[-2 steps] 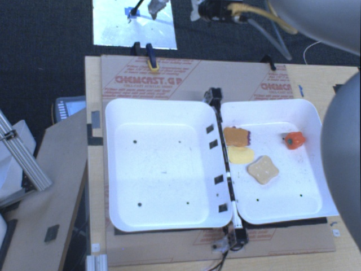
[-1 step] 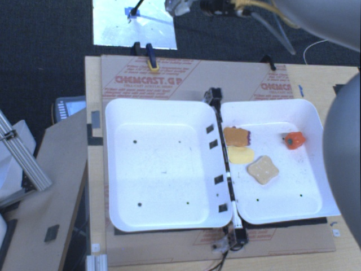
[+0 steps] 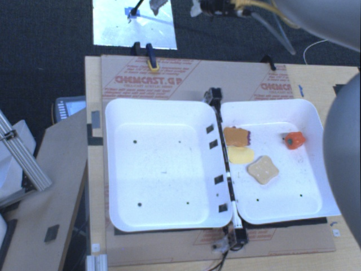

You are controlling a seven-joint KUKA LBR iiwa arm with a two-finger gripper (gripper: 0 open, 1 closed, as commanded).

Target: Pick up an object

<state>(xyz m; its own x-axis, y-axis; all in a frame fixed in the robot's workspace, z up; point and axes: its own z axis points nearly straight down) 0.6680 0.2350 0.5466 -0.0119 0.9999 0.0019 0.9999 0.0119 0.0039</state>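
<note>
Arm [image 3: 316, 10]: a big grey blur across the upper right of the frame. You're starting high, so I'd guess a small aim error up there lands you on bare plastic.
Left bin [image 3: 113, 151]: none of your pickables are here, so closing over it gets you nothing.
Right bin [image 3: 307, 109]: all four candidates sit in it, right of centre frame.
Gripper [image 3: 179, 1]: top edge of the frame, beyond the bench's far side. It looks spread open with nothing between.
Toast slice [image 3: 263, 170]: just beside the yellow piece [image 3: 241, 155], which touches the orange-brown piece [image 3: 236, 136]. Go into that cluster and you may pinch two, or shove one away.
Red-orange thing [image 3: 293, 140]: sits alone, well apart from the rest, but it's near the right wall, which could block you.
Surface: smooth white plastic, so stuff probably slides when nudged. A brown sheet [image 3: 186, 75] with red lettering lies under the bins.
Room: dark floor [image 3: 45, 33], and a shiny panel [image 3: 113, 21] at the upper left.
</note>
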